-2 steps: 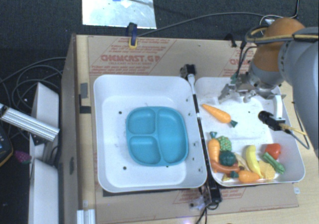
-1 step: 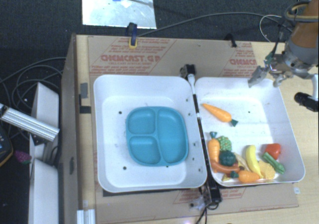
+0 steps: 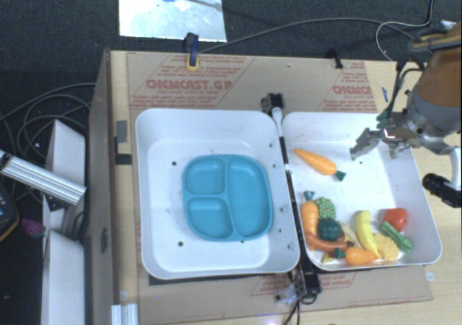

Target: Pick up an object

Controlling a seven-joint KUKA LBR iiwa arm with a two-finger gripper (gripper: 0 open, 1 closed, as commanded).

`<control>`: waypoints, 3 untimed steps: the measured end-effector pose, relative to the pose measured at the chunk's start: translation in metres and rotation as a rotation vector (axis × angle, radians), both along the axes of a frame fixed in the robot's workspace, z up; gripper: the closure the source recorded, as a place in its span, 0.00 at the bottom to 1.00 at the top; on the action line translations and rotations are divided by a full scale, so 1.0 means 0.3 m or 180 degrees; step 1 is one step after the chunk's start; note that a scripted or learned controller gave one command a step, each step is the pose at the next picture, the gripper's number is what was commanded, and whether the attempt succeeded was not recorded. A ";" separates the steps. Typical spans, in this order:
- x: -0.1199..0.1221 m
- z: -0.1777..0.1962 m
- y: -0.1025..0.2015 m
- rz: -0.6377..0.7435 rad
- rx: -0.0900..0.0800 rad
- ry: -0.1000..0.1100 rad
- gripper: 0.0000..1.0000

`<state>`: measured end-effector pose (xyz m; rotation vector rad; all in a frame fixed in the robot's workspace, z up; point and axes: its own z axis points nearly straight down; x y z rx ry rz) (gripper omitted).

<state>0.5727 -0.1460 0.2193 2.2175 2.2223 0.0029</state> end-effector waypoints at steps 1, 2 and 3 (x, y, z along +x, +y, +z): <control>0.044 -0.292 0.096 0.0003 0.0002 0.0011 0.00; 0.092 -0.453 0.208 0.0006 0.0003 0.0011 0.00; 0.096 -0.415 0.206 0.0009 0.0000 0.0003 1.00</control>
